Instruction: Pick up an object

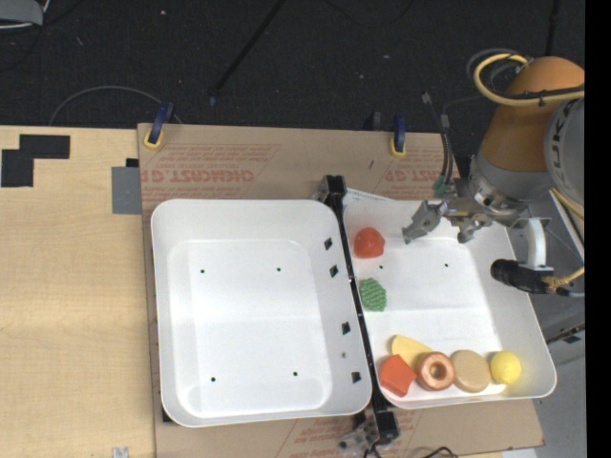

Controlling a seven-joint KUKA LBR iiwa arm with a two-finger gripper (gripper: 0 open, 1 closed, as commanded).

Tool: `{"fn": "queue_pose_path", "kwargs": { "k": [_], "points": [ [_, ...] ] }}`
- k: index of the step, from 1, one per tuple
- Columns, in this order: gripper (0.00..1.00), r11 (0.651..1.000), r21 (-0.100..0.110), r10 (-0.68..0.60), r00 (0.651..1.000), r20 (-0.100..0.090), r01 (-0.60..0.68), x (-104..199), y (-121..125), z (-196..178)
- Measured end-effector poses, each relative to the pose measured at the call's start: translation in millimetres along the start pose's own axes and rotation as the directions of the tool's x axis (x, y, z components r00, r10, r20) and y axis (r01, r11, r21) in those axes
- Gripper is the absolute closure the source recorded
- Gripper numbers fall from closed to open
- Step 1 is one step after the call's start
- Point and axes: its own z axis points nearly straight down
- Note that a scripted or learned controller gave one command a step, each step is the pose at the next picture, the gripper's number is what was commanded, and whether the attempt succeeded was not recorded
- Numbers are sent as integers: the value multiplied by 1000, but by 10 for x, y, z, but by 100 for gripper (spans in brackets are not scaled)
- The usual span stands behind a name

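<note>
Red tomato (369,243) looks like the easiest grab, so I'd center the wide-open, empty gripper (442,227) over it before dropping down.

Both white bins (172,256) appear as smooth moulded plastic with a slight sheen; beneath them lies a matt brown cardboard sheet (277,160), printed; left of the bins, the bench top (67,303) shows pale wood grain; behind the bins, the floor (286,46) looks like dark, rough carpet; the green object (372,295) has a knobbly texture
</note>
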Motion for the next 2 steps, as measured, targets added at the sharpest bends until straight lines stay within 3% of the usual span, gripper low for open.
{"fn": "queue_pose_path", "kwargs": {
  "k": [1,2],
  "points": [
    [0,1000,1,0,1000,0,0,56,-646,43],
    [0,1000,1,-1,1000,0,1,203,-399,278]
  ]
}}
